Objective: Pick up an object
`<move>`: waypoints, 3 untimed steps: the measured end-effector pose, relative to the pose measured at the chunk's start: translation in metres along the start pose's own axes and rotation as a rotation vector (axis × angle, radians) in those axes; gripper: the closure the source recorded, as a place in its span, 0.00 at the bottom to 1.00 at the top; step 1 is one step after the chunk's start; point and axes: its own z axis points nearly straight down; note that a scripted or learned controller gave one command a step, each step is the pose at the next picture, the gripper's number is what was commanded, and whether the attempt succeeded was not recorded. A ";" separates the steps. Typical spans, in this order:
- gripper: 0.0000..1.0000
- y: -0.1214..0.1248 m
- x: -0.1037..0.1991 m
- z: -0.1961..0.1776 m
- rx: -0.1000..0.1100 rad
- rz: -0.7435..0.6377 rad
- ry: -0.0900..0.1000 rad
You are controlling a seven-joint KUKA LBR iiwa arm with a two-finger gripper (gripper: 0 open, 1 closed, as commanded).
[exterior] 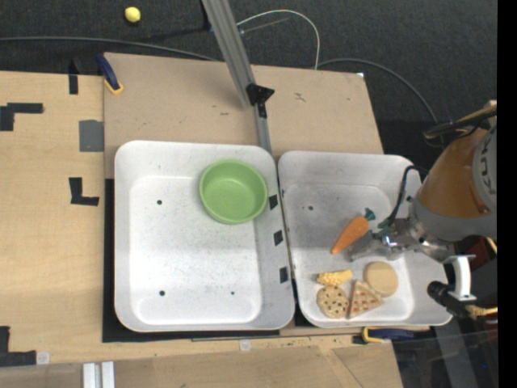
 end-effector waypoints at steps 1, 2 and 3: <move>1.00 0.001 0.000 -0.013 -0.003 -0.001 0.000; 1.00 -0.005 0.007 -0.069 -0.011 -0.001 -0.003; 1.00 -0.001 0.012 -0.112 -0.011 -0.002 -0.003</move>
